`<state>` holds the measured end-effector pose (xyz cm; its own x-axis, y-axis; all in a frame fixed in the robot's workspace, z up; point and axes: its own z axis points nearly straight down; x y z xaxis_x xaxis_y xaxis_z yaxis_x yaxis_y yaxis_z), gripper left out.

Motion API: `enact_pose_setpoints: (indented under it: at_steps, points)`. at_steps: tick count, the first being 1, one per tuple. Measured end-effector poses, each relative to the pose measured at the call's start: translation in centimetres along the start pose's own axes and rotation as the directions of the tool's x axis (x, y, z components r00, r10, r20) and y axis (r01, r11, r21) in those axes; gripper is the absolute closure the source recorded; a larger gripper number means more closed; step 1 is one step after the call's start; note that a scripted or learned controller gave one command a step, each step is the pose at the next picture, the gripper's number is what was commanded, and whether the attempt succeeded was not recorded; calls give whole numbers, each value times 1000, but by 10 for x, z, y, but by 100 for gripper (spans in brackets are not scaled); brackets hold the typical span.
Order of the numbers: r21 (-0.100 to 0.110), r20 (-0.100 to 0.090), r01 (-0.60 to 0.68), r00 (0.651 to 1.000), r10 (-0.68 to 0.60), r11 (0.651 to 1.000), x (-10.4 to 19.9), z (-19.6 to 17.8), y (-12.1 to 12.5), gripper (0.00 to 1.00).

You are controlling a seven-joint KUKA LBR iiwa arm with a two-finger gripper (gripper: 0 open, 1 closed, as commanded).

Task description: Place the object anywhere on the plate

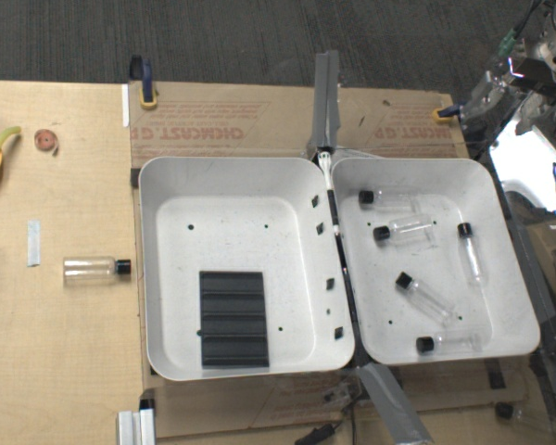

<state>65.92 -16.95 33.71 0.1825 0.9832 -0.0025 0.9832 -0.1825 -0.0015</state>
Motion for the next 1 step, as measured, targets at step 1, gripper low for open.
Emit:
enact_pose_setpoints:
  at_steps: [1]
  points:
    - [1,0,-92,996,92,996,-48,-103,-16,0]
